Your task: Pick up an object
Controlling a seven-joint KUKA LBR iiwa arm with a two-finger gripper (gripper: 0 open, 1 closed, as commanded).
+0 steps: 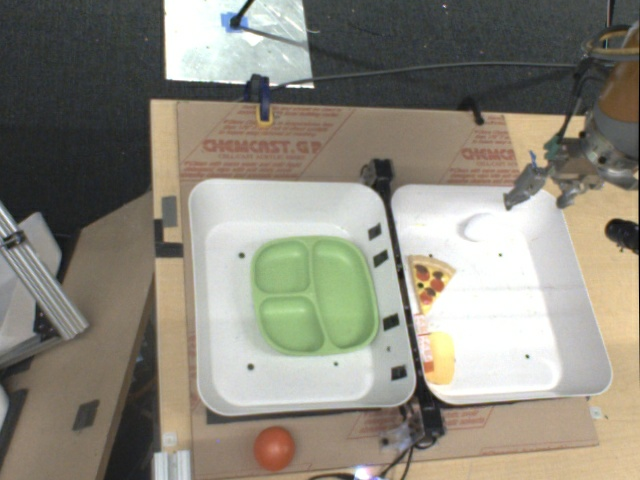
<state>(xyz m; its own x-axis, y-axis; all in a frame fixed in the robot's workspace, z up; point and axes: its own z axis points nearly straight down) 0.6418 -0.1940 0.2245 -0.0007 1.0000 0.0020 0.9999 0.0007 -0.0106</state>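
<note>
red ball [274, 447]: on bench, outside bins
pizza slice [431, 279]: right bin [560, 298], left wall, graspable
yellow block [439, 357]: just below
gripper [545, 190]: fingers spread, empty, above far rim

Red "CHEMCAST GP" print on the brown board [262, 148].

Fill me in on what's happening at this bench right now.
A robot arm reaches in from the right, its gripper open and hanging above the far right corner of the right bin, holding nothing. In that bin, along its left wall, lie a toy pizza slice and a yellow-orange piece. The left bin holds a green divided tray. An orange-red ball sits on the bench outside the bins. Nothing has been picked up yet.
</note>
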